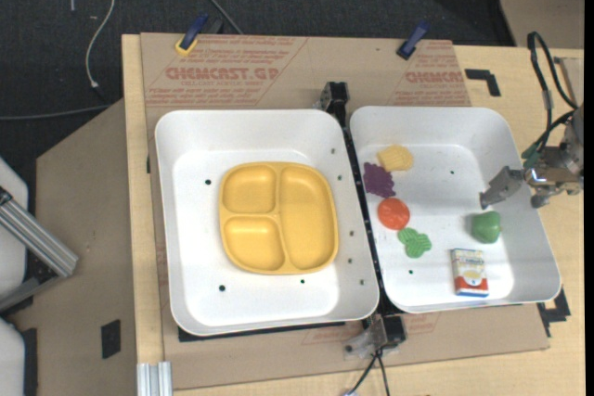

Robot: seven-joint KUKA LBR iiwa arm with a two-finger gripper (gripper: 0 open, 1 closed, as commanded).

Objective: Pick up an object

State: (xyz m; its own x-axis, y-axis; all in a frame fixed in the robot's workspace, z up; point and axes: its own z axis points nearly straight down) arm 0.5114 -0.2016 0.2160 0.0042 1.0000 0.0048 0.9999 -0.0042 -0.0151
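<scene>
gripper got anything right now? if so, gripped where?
Nothing held. The gripper sits over the right bin's right side with nothing between its fingers; the green object lies just below it, apart.

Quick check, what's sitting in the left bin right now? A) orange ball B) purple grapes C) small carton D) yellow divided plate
D: the yellow divided plate lies in the middle of the left bin; the small carton, orange ball and purple grapes are all in the right bin.
</scene>
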